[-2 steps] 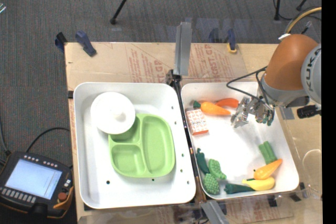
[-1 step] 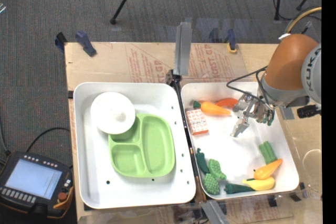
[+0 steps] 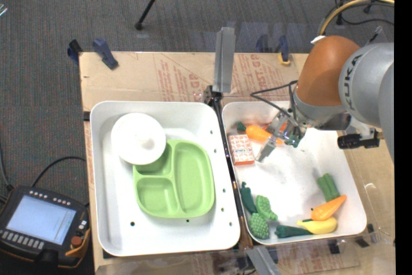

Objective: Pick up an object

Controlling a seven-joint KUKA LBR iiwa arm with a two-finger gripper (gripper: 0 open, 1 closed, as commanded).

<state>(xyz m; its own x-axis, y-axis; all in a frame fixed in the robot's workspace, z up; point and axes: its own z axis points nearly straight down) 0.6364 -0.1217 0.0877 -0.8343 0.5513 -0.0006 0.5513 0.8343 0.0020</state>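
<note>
In the right bin [image 3: 351, 167], my gripper [image 3: 270, 140] hangs low over the upper left part, open, with nothing seen between its fingers. One grey finger [image 3: 264, 152] slants down to the left. An orange toy carrot [image 3: 257, 133] with a green top lies just left of the gripper, touching or nearly touching it. A small red and white box [image 3: 241, 149] sits below the carrot, against the bin's left wall. The arm's orange band [image 3: 325, 71] is above the wrist.
Along the right bin's front lie several toy vegetables: dark green pieces [image 3: 250, 198], a knobbly green one [image 3: 259, 225], a yellow one [image 3: 318, 226], an orange one [image 3: 328, 207], a green stalk [image 3: 328, 187]. The left bin [image 3: 103, 203] holds a white bowl [image 3: 138, 138] and a green divided plate [image 3: 180, 180].
</note>
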